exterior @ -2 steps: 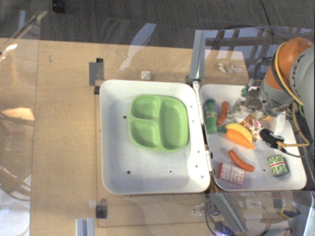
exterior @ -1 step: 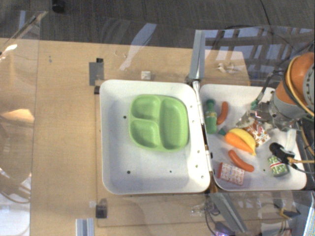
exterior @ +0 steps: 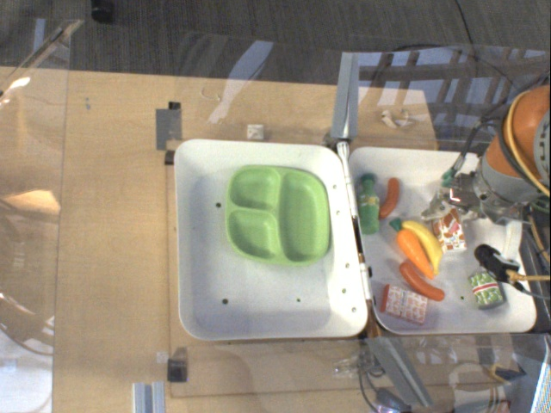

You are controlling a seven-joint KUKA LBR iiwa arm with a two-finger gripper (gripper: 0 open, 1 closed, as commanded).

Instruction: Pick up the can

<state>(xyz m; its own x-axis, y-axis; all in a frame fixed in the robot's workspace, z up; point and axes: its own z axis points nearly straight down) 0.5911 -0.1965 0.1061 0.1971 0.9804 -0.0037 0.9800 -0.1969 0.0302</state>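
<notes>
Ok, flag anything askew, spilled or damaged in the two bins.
Nothing looks damaged or spilled. The green three-compartment plate sits slightly rotated in the left white bin; the toy food lies loosely scattered across the right white bin.

The left bin has just a green divided plate in it, sitting a bit toward 12 o'clock of the bin's middle, three compartments. The right bin is the busy one: a green bottle near its 9 o'clock edge with a red sausage right beside it at 3 o'clock. Around the middle there's a banana touching a carrot, and another red sausage just at 6 o'clock of those. A red patterned packet lies down by the 6 o'clock rim. A small carton sits at 3 o'clock of the banana. Both bins rest on a wooden tabletop.
</notes>
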